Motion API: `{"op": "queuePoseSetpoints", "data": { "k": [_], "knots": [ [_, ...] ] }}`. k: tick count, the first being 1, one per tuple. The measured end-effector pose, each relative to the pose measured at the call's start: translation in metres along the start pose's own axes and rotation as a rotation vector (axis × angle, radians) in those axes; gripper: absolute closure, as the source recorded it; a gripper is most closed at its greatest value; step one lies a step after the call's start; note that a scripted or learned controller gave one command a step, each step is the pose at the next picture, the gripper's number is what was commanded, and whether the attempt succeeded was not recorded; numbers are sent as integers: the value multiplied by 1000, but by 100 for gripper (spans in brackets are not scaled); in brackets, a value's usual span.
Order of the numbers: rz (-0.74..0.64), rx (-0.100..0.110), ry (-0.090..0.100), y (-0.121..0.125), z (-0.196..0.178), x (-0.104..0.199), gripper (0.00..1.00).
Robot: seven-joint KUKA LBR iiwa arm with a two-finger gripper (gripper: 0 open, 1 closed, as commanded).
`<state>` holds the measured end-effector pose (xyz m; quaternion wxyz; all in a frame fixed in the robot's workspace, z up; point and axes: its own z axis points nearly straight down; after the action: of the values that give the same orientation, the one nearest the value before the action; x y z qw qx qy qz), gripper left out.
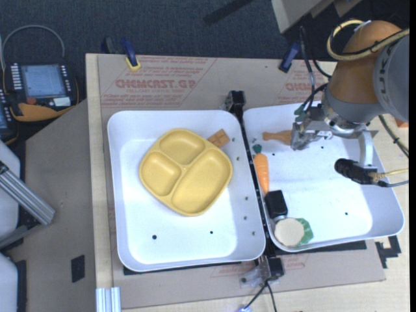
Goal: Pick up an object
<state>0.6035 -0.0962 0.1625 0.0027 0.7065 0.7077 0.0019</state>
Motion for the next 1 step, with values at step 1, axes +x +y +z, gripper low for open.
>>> {"op": "queuePoseSetpoints", "data": {
  "k": [1],
  "knots": [
    [0,0,0,0,-44,4,100]
  ]
}}
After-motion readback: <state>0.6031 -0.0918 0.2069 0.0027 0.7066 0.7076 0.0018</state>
